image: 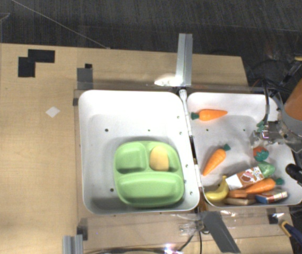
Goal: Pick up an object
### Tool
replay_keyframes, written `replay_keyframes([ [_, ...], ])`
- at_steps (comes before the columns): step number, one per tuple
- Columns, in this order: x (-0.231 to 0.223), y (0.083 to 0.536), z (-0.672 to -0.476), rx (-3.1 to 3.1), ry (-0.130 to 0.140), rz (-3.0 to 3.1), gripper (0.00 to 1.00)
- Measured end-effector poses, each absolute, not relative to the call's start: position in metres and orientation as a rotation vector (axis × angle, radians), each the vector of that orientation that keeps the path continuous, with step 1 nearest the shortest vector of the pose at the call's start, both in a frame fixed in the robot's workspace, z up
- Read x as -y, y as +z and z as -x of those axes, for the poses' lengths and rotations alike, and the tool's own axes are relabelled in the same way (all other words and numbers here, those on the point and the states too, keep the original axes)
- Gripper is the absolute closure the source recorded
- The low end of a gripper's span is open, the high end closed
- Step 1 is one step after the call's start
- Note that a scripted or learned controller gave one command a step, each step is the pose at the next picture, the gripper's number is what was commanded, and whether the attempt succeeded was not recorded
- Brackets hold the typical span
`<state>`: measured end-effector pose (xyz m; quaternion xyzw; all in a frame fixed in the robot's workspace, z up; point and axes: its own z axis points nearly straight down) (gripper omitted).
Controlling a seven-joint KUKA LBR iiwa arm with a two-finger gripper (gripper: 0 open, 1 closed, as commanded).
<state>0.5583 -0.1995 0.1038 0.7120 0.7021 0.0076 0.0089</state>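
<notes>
Camera view is showing the toy food lying in the right bin (214, 97): one carrot (209, 114) near the top, a second carrot (215, 160) lying slantwise at the middle, and a pile along the bottom edge with a banana (218, 191), a small carton (245, 178) and a third carrot (258, 186). The gripper (263, 135) is hanging low at that bin's right side, just above the pile; whether it is released or clenched cannot be told. The left bin (95, 142) is holding a green divided plate (148, 181) with a yellow lemon-like piece (159, 157) sitting in its upper right compartment.
</notes>
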Motion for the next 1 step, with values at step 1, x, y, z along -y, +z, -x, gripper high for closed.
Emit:
replay_keyframes([
  [1,0.1697,0.1934,-0.6083,-2.251,0.005,-2.183,1.0],
])
